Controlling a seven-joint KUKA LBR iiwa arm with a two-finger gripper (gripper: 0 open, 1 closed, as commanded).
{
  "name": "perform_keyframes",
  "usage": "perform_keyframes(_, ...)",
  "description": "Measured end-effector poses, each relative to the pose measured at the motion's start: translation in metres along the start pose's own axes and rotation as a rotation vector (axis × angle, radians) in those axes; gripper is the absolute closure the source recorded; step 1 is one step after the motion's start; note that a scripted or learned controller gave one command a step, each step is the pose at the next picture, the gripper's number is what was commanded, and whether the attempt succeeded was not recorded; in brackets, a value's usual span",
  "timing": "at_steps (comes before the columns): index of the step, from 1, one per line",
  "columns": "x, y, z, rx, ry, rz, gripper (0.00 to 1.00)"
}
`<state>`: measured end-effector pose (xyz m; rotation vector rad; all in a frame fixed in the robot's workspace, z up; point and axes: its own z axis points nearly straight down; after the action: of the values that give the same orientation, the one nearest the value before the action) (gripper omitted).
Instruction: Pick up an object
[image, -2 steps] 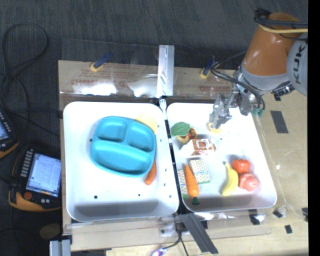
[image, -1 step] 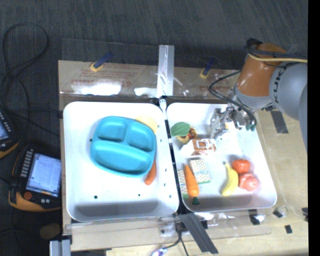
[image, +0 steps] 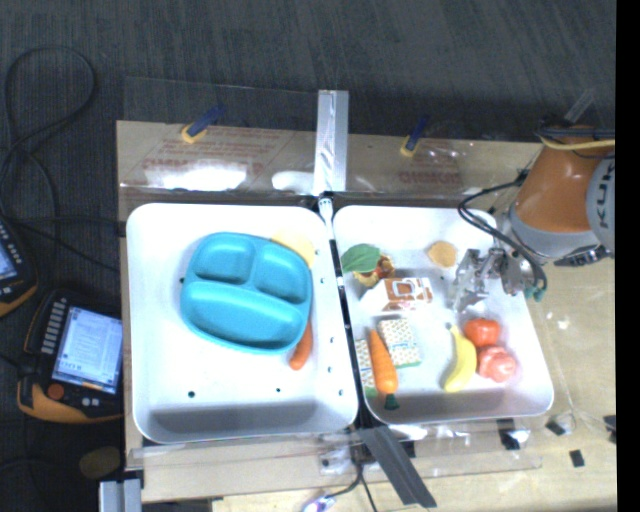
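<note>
Tool (image: 468, 285), grip state unreadable, hovers near right bin's (image: 540, 385) far-right edge above tomato (image: 482, 331).

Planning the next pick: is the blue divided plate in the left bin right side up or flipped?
Right side up: the blue plate shows its compartments facing up, in the left bin.

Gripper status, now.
Gripper: cannot be told; it hangs low in the right bin, above the tomatoes.

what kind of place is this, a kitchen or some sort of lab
Most likely a robotics lab bench set up for grasping trials, not a kitchen. Two white bins sit side by side holding toy food like a banana, a robot arm reaches in from the right, and a handheld control pendant lies on the floor.
</note>
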<state>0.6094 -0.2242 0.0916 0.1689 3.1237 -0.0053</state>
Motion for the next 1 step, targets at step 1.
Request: perform_keyframes(1,0.0646,-0.0047,-0.0041,-0.002,0.011,0.095,1.0)
